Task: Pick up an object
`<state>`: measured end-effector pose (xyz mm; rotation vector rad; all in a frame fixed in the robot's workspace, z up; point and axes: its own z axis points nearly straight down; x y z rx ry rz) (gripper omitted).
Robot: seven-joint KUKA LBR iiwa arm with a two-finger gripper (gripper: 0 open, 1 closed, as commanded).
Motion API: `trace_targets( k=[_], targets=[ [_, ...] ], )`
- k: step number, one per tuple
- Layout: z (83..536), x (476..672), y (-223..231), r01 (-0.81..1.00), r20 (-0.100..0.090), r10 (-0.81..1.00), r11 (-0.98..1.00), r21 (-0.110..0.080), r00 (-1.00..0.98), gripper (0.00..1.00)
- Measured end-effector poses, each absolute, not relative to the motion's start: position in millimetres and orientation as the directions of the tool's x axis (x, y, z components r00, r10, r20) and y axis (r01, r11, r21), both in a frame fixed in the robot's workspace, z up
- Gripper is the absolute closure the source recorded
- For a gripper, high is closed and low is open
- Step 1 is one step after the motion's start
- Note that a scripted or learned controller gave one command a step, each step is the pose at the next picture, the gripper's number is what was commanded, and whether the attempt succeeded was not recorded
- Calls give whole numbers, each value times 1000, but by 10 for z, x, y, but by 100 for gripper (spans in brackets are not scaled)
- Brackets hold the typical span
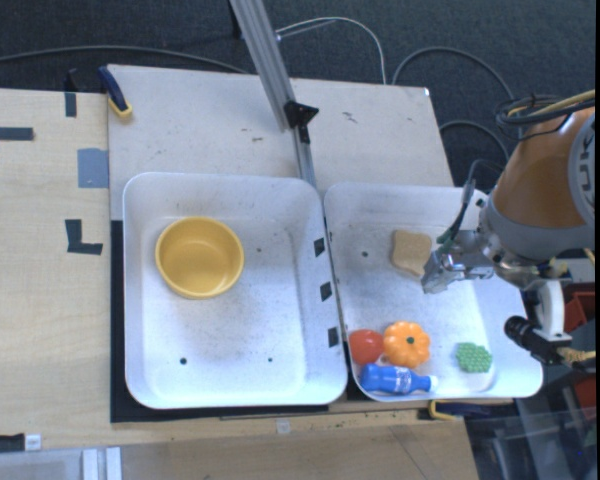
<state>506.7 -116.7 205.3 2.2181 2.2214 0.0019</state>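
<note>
In the right half of the frame sits the right bin (380,203), a shallow white tray with rounded corners and a speckled, scuffed floor. A tan, sponge-like block (409,251) with soft corners lies in its upper middle. Along the bin's lower edge cluster four small things: a glossy red tomato-shaped piece (365,346), touching it a ribbed orange pumpkin (407,342), below them a blue bottle (392,379) lying on its side with a white cap, and further right a green, bumpy-textured lump (473,357).

The left bin (140,268) holds a smooth yellow bowl (199,256) — round, upright, in the upper left of that tray.

The gripper (438,274) is a metallic, shiny pincer that hangs low just right of the tan block, close to its lower right corner. Whether its tips are apart or together — I cannot tell, nor whether it touches the block. Nothing is visibly held in it.
</note>
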Motion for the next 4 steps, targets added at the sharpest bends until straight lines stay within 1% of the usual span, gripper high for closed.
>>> trace_targets(
  k=[1, 2, 3, 4],
  targets=[
    [2571, 5079, -1167, 1000, -1, 1000, 2, 5, -2, 100],
    [2565, 5175, -565, 1000, 2, 1000, 8, -1, -8, 100],
    [2550, 5245, -4, 1000, 2, 1000, 7, -2, -7, 100],
    [2553, 5391, 457, 1000, 1, 1000, 7, -1, -7, 100]
  ],
)
